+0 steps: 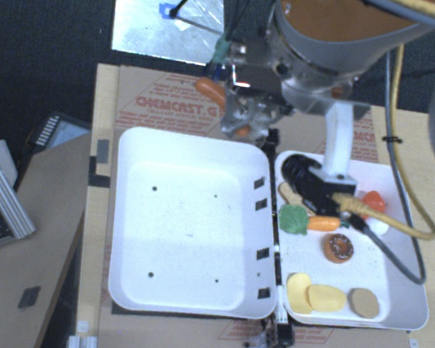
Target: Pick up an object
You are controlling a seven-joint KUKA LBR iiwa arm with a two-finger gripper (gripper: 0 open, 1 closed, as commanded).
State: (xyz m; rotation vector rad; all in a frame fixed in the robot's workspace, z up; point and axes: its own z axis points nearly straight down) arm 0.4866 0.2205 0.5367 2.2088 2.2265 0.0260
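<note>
**Desk:** While the arm (336,19) hangs over the far side of the bench, where do you have the gripper (246,118)?

**Operator:** I have it above the cardboard sheet (163,105), just behind the far right corner of the left bin (133,199). I cannot tell whether it is open or closed. On my screen the metal there is a blur.

**Desk:** Is anything in it?

**Operator:** I see an orange sausage-shaped piece (210,90) just beside it, toward the view's left, over the cardboard. I cannot tell whether it is gripped or only lying there.

**Desk:** And the other objects?

**Operator:** They lie in the right bin (413,309). A green leafy piece (293,218) sits against the wall between the bins, touching a small carrot (323,223). Just nearer to me I see a brown doughnut (339,248). Along the near edge two yellow pieces (326,299) overlap, with a tan disc (363,303) just beside them. An orange-red piece (373,201) lies farther back in that bin.
</note>
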